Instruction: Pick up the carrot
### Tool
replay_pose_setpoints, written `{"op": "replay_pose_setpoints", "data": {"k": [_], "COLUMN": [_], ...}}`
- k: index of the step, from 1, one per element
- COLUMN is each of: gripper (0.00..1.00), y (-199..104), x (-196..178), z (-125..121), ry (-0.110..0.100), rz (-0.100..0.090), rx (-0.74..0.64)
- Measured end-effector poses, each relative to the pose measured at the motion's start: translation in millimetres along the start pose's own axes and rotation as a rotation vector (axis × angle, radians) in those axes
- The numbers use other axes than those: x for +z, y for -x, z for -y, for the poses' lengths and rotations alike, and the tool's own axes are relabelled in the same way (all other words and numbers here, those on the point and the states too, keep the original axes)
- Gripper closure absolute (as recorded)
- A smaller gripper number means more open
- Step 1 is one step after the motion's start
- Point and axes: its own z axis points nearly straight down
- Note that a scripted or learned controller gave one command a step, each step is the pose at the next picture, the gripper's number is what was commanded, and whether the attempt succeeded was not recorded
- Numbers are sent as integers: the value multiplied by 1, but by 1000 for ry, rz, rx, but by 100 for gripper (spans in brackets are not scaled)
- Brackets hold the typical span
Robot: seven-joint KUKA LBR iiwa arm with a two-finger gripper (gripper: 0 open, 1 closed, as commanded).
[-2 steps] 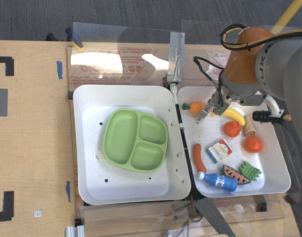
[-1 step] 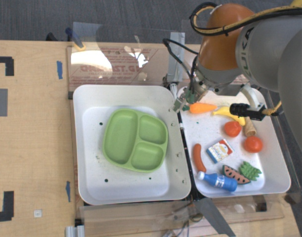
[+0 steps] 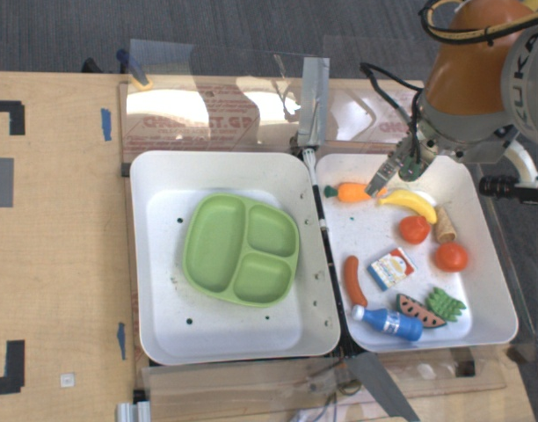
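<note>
The carrot [image 3: 352, 192] is showing as a small orange toy with a green tip at its left end, lying on its side near the back left corner of the right bin [image 3: 493, 262], close to the divider between the two bins. Just to its right a yellow banana [image 3: 410, 202] is lying, curved, with its left end near the carrot.

The arm [image 3: 480, 69] is reaching in from the upper right, its orange band sitting high at the corner and the grey wrist angling down and to the left. The gripper [image 3: 377, 185] is pointing down at a slant toward the gap between the carrot and the banana, its tip sitting just beside the carrot's right end. Whether it is touching the carrot is hard to tell, and nothing is visibly sitting between its fingers. How far apart the fingers are standing cannot be made out at this angle.

Farther forward in the right bin two red tomatoes [image 3: 414, 229], a cork-like brown piece [image 3: 444, 226], a small printed carton [image 3: 391, 268], a red sausage [image 3: 352, 279], a blue bottle [image 3: 390, 323], a watermelon slice [image 3: 419, 311] and a leafy green piece [image 3: 446, 303] are lying scattered. The left bin [image 3: 155, 236] is carrying a green divided plate [image 3: 241, 250]. The upper part of the arm is being cut off by the frame's edge.
</note>
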Motion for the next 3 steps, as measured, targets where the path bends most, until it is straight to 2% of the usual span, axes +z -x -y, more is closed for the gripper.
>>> {"op": "replay_pose_setpoints", "data": {"k": [1,2,3], "gripper": [100,100,100], "y": [-90,4,-20], "x": [6,3,-118], "z": [-30,-27,84], "ry": [-4,-2,3], "rz": [-10,-4,4], "rx": [44,-109,-216]}}
